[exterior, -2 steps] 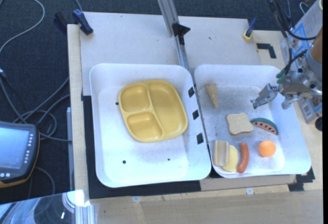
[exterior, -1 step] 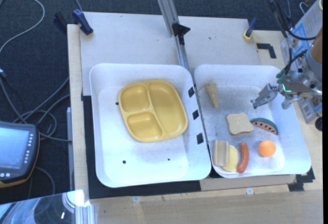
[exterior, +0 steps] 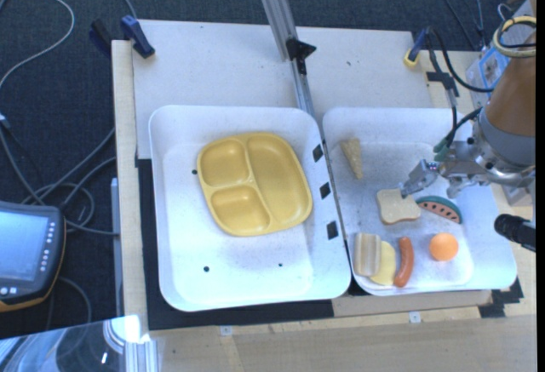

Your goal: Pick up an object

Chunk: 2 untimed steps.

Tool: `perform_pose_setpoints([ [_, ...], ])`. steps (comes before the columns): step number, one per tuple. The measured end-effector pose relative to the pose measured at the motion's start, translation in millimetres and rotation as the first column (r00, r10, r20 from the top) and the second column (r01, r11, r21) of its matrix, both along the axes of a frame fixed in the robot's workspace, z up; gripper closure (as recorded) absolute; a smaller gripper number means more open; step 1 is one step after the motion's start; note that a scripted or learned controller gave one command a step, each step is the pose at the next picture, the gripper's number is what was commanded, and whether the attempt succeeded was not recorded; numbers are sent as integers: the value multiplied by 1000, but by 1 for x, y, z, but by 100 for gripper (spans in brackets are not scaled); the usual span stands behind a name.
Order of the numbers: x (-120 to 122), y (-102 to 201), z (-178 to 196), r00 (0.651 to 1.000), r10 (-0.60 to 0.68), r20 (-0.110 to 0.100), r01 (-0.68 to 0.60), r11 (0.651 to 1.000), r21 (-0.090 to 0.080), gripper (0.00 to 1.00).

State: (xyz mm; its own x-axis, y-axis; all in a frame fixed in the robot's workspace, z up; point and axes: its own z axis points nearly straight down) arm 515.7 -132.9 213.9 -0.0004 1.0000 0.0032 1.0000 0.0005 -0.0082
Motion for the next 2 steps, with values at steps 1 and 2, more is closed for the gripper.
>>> perform_pose_setpoints([
  [1,5,-2,-45,1000,-1,1,1,1000,0,0],
  [2,-6,2,-100,1000,0,0,0,1000,0,0],
])
